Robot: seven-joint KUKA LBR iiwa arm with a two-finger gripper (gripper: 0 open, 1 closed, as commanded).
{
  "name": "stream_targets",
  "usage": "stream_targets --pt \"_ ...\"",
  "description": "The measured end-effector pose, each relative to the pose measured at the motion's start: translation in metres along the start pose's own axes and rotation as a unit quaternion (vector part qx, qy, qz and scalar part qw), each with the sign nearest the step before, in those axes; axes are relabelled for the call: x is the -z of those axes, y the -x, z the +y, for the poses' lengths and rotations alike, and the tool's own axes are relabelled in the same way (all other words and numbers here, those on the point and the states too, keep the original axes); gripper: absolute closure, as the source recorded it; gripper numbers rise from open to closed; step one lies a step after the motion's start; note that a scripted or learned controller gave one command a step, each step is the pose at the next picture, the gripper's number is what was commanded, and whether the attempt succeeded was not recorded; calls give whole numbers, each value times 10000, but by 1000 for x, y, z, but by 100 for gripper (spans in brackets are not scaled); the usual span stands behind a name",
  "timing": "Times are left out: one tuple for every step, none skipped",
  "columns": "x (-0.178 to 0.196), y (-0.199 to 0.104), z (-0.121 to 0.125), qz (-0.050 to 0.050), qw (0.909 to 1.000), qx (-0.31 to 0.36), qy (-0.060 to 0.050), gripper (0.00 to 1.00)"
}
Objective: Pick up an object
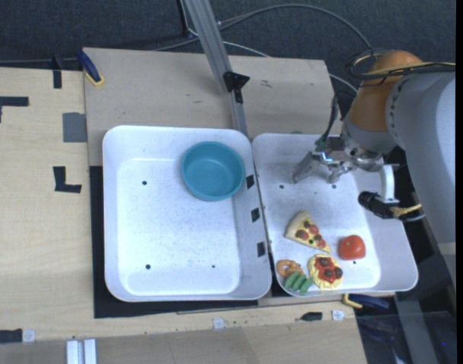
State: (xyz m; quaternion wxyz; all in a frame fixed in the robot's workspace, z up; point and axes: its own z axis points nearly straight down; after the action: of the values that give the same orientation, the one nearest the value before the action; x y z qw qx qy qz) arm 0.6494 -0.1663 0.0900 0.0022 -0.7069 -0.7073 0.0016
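Note:
My gripper hangs over the upper part of the right bin, its two fingers spread open with only bare bin floor between them. Below it in that bin lie a toy pizza slice, a red tomato, a small round pizza-like toy, a pretzel and a green piece. The pizza slice is the nearest of these and lies a short way below the fingertips, not touching them. A blue bowl stands upright at the top of the left bin.
A grey metal pole slants down from the top to the gap between the two bins. The arm's grey body and orange band fill the right side. Cables loop over the bench behind the right bin.

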Motion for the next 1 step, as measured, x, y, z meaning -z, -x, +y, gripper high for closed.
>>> stream_targets --pt "13 0 1 -7 10000 5 24 100"
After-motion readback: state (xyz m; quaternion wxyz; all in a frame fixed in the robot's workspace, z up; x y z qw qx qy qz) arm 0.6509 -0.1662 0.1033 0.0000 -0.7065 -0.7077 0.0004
